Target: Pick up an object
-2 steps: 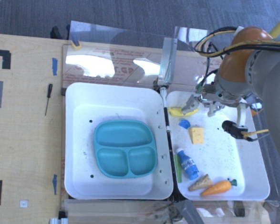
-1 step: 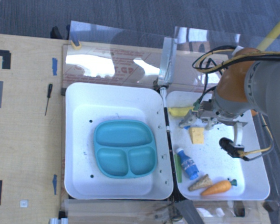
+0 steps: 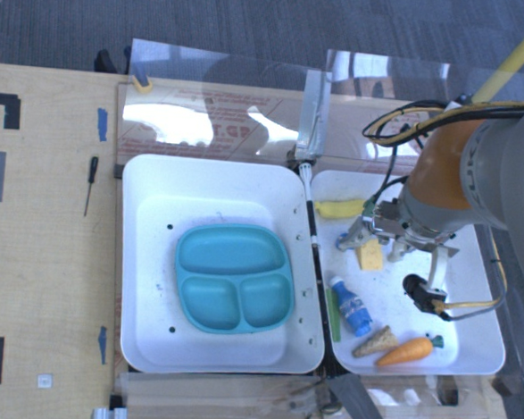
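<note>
In the right bin [image 3: 485, 350] my gripper [image 3: 373, 243] hangs low over a small yellow block [image 3: 370, 257]. Its fingers [image 3: 348, 241] are open, spread to either side of the block's upper edge without closing on it. A yellow banana-like piece [image 3: 337, 208] lies just beyond, by the bin's left wall. Closer to the front lie a blue bottle [image 3: 354, 310], a green stick [image 3: 333, 313], a brown wedge [image 3: 374, 341] and an orange carrot [image 3: 406, 351].
The left bin [image 3: 147, 187] holds a teal divided tray [image 3: 234, 276]. The grey arm with its orange band [image 3: 444, 163] and looping cables covers the right bin's far right part. A black connector [image 3: 421, 291] hangs near the bin's middle.
</note>
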Motion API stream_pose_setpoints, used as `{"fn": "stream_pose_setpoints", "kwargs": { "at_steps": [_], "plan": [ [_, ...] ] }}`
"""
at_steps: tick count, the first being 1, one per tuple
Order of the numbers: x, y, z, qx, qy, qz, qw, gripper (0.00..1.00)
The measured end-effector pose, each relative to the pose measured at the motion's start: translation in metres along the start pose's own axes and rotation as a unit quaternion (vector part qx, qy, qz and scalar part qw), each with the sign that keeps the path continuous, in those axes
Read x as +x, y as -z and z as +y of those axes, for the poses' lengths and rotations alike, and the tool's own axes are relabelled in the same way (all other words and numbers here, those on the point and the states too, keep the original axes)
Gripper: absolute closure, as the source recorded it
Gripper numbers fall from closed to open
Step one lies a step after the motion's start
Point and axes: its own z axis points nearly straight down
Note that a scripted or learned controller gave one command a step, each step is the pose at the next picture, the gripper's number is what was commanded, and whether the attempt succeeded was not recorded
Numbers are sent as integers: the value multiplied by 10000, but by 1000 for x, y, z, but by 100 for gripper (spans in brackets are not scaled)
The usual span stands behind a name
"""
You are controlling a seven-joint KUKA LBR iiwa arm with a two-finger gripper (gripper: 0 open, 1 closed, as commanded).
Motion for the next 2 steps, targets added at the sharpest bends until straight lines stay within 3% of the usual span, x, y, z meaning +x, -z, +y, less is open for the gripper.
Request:
{"fn": "stream_pose_setpoints", "kwargs": {
  "at_steps": [1,2],
  "plan": [
    [-2,101,-46,0,-561,-6,9984,0],
    [-4,2,0,-8,-716,-6,9974,0]
  ]
}}
